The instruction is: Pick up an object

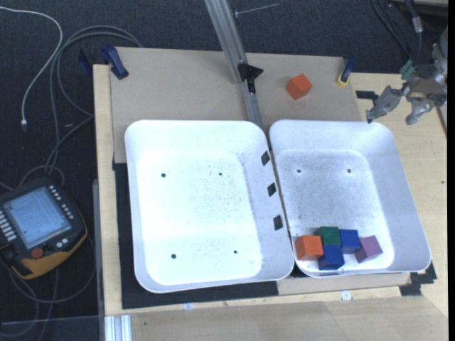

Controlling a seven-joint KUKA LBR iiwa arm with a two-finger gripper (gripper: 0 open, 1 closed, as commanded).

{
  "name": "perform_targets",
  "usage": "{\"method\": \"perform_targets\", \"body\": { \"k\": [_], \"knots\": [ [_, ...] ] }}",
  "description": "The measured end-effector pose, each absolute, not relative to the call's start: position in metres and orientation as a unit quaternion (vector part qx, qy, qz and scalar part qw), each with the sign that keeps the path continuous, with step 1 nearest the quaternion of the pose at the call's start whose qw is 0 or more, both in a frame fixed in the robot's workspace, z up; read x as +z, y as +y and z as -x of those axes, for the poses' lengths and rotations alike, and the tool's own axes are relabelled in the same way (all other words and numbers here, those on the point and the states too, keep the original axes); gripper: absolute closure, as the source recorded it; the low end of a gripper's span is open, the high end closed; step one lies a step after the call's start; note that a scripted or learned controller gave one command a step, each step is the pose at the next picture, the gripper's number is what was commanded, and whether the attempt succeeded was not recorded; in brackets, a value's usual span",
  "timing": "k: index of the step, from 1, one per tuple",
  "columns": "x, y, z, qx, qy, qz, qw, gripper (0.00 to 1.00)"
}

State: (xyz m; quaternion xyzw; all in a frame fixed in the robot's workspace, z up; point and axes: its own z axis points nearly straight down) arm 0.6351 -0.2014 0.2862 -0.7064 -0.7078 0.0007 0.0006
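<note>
Blocks cluster at the right bin's (402, 168) near edge: orange block (308, 246), green block (328, 234), blue block (349, 239), purple block (370, 246). The gripper (395, 108) hangs spread apart, grasping nothing, beyond that bin's far right corner.

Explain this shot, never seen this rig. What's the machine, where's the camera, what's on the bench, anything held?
One fixed camera looks down at a slant on a bench bearing two shallow white bins. The robot arm's two-finger gripper hangs at the upper right, fingers spread, nothing between them. The left bin holds no blocks. The right bin has a cluster at its near edge: an orange cube, green cube, two blue cubes and a purple block. Another orange block sits on the bench behind the bins.
</note>
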Motion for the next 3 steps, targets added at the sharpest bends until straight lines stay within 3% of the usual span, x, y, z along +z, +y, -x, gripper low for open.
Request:
{"method": "perform_targets", "body": {
  "k": [1, 2, 3],
  "knots": [
    [0.139, -0.147, -0.678, 0.0016, -0.708, 0.706, 0.004, 0.0],
    [0.096, -0.106, -0.598, 0.0026, -0.708, 0.707, 0.006, 0.0],
    [0.099, -0.091, -0.539, 0.0015, -0.707, 0.708, 0.004, 0.0]
  ]
}}
